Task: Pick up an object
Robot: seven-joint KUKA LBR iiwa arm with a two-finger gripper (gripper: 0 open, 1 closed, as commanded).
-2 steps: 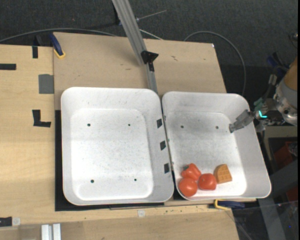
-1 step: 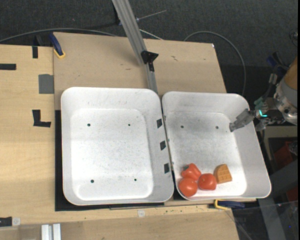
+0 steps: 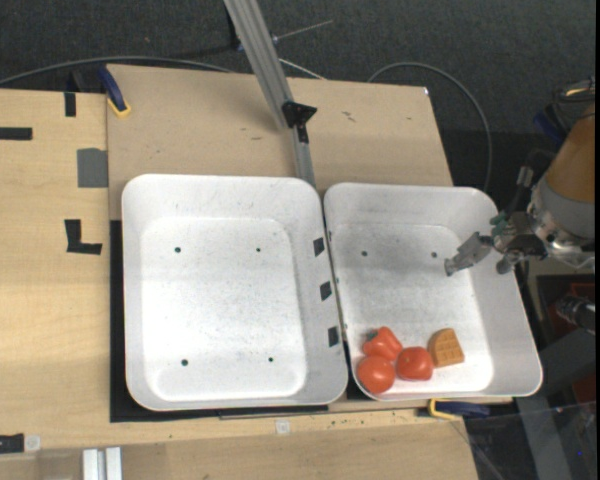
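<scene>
Red pieces in right bin

objects in right bin, front corner

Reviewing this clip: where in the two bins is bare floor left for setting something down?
The left bin floor is bare wall to wall. The right bin is bare in its upper half, beside the tool. Crowded: its lower edge, with red pieces and a tan block.

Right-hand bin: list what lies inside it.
The right-hand bin holds three red pieces and a tan waffle-like block, clustered in its near corner. The gripper reaches over its right rim; the floor directly beneath it is covered.
</scene>
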